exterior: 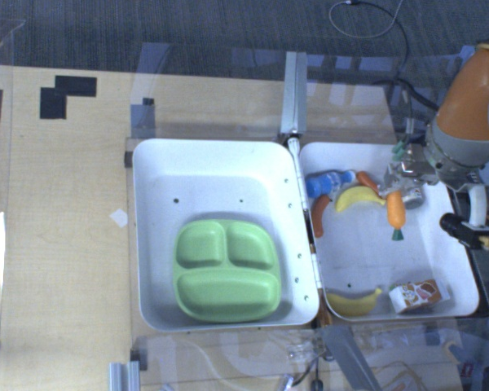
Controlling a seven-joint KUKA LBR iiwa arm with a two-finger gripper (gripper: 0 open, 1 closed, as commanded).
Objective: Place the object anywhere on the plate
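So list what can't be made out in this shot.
- Gripper: too small and cluttered in the camera view to tell how its fingers stand, or whether it grips the carrot below it.
- Blue item: partly covered by the upper banana; what it is stays unclear.
- Small carton: its print is too small to read.
- Lower banana: lies against the right bin's near wall, its underside hidden.
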